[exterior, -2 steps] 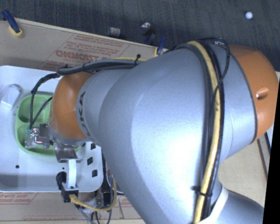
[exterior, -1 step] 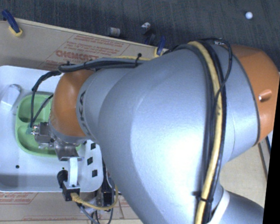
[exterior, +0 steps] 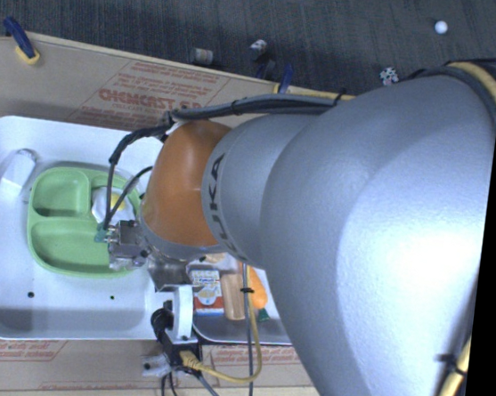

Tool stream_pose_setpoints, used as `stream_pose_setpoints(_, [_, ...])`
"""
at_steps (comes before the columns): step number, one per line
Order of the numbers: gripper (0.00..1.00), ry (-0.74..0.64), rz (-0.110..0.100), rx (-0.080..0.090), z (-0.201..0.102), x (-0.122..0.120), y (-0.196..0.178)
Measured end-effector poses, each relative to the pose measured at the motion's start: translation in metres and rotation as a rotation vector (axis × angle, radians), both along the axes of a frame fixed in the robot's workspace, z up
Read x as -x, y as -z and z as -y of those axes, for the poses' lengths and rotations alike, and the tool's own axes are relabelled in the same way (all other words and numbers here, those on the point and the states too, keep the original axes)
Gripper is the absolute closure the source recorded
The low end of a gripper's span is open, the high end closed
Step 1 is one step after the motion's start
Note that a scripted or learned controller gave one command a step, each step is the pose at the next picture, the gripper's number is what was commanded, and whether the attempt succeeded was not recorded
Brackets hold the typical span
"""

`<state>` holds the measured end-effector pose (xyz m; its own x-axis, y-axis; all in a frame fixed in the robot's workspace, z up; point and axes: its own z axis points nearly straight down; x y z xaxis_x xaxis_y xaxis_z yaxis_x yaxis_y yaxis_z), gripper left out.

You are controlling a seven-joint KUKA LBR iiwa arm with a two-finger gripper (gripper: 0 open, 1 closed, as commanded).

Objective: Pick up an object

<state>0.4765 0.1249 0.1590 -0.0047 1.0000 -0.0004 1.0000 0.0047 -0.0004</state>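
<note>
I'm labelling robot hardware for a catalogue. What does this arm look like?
The arm is bulky, rounded and matte grey, with an orange band above the wrist. Black cables run along it, and a yellowish cable loops below the wrist.

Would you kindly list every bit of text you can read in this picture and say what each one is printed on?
"CHEMCAST", red print, only roughly legible, on the cardboard sheet under the bins.
Smaller red lines above and below that word on the cardboard: too blurred to read.
Dark letters on the arm, along its grey shell beside the orange band: seen edge-on, not readable.
Label on the packaged item under the arm: too small to read.
</note>
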Motion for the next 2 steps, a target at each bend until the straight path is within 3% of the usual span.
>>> stream_pose_setpoints(1, [1.00, -0.003, 0.002, -0.001, -0.048, 0.000, -0.040])
stream_pose_setpoints(2, [1.00, -0.003, 0.000, -0.001, -0.093, -0.081, -0.065])
